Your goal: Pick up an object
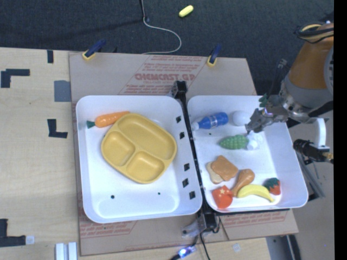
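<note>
So the arm (309, 69) came in from the right, grey with that orange band, and the tool (255, 124) sat low over the back part of the right bin (290, 161). Honestly couldn't tell whether it was open or closed, the tip was just a dark blur from this angle, and I saw nothing clearly held in it.

Right bin was the busy one. A blue bottle (212, 121) lay on its side near the back left corner, with a small white ball-ish thing (239, 117) just beside it. The green bumpy piece (234, 142), looked like a toy vegetable, lay right below the tool, and a little white bit (254, 143) was touching its right end. Closer to the front: a slice of toast (223, 168), a brown drumstick (243, 179) beside it, a red tomato-looking thing (222, 197) at the front left, a banana (256, 191) along the front edge, and a strawberry (274, 186) at the banana's right tip.

Left bin (92, 199) had a yellow divided plate (139, 147) sitting roughly in the middle, tilted a bit diagonally, and a carrot (108, 119) lying by its back left edge.

Both bins sat on a cardboard sheet (157, 77) on the tabletop (32, 161), with clips at the back corners. A yellow thing (186, 11) lay way off on the dark floor behind.
</note>
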{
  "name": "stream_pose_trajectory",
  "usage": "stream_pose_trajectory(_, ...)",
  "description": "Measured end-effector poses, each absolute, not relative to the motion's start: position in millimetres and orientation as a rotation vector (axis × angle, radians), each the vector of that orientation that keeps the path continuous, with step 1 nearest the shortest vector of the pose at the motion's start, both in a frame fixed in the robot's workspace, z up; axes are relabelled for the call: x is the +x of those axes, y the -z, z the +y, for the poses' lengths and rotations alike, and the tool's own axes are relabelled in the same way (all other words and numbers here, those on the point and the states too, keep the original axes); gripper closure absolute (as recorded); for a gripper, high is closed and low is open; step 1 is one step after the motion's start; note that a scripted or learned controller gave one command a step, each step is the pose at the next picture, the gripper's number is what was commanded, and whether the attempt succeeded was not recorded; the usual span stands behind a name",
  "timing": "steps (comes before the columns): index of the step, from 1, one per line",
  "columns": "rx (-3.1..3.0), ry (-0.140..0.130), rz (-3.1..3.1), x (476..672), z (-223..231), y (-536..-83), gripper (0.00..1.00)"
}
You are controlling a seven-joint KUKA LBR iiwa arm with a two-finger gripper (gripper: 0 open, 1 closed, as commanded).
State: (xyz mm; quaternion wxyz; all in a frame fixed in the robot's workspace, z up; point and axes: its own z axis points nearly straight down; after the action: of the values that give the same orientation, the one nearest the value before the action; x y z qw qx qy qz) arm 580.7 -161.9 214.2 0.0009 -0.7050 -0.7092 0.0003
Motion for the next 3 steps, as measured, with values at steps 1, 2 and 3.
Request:
stream_pose_trajectory(1, -2.213, 0.003, -2.229, 605.0, -112.4, -228.6, 1.00)
stream_pose_trajectory(2, -2.213, -0.002, -2.226, 614.9, -67.7, -213.5, 1.00)
stream_pose_trajectory(3, -2.219, 0.001, -2.223, 610.9, -67.6, -231.6, 1.00)
